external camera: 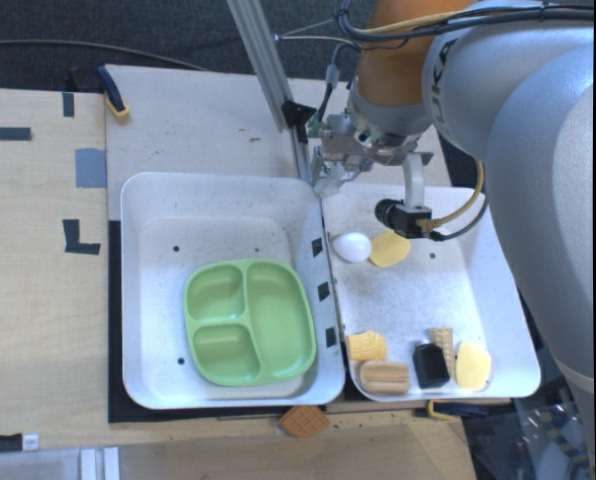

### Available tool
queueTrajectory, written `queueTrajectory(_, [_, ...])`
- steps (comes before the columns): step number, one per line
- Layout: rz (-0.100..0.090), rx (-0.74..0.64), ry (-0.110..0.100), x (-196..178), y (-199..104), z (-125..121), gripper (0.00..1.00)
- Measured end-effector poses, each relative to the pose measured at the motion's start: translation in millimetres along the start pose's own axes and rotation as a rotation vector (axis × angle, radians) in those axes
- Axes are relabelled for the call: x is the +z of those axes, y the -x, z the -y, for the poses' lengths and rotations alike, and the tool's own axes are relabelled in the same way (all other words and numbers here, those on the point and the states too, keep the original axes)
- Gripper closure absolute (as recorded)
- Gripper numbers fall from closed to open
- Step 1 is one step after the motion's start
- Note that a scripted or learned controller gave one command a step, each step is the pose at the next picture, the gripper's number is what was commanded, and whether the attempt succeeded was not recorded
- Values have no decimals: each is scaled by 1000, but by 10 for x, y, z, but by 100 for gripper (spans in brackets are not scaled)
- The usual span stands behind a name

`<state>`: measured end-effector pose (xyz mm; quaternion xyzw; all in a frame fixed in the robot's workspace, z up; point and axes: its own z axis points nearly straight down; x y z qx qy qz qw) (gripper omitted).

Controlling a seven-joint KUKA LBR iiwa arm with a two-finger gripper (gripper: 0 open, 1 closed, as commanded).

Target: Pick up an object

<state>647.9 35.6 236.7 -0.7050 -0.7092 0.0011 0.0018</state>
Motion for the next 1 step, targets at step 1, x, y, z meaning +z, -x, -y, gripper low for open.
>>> queueTrajectory(1, [0,-1,2,142,-570,-99,100])
